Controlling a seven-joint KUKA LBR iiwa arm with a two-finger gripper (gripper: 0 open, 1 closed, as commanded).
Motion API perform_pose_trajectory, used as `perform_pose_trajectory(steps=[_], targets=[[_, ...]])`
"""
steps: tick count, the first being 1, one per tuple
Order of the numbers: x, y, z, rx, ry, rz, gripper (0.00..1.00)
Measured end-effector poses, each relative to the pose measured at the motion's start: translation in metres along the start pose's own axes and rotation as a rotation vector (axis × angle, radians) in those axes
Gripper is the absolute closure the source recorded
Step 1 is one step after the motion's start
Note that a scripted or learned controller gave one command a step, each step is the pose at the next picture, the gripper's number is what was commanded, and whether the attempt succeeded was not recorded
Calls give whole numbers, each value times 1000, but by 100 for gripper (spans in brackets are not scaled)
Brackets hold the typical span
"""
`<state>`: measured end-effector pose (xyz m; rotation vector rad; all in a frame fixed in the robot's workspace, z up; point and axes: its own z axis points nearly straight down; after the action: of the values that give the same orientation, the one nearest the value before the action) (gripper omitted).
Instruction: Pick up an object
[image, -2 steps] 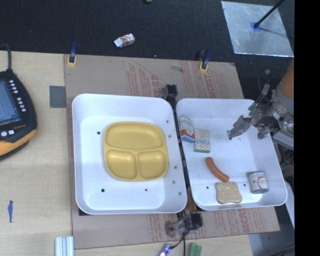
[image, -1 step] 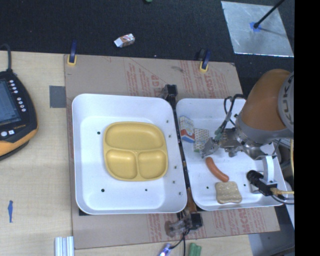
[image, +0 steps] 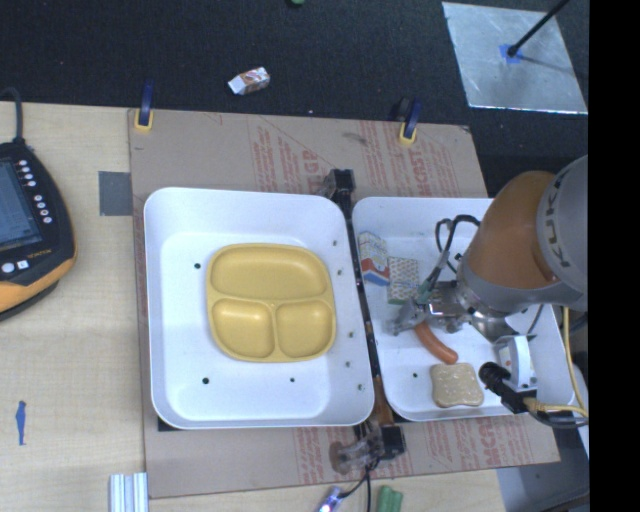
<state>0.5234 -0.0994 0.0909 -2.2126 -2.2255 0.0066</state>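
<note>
The right bin (image: 400, 400) holds a toy sausage (image: 437, 343), a slice of toy bread (image: 456, 385) near its front edge and a small printed packet (image: 388, 270) toward its left wall. My gripper (image: 418, 312) is low in this bin, just above and left of the sausage and right beside the packet. The grey wrist and orange band (image: 515, 235) hang over the bin's right half and hide what lies under them.
The left bin (image: 180, 390) carries a yellow three-compartment plate (image: 270, 301). A teach pendant (image: 25, 235) rests at the bench's left edge. Clamps (image: 408, 120) pin the cardboard sheet at the back. A small wrapper (image: 249, 80) lies on the dark floor beyond.
</note>
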Motion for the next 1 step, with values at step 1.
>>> perform_pose_trajectory(steps=[1], targets=[[-1, 0, -10, 1, -2, -4, 100]])
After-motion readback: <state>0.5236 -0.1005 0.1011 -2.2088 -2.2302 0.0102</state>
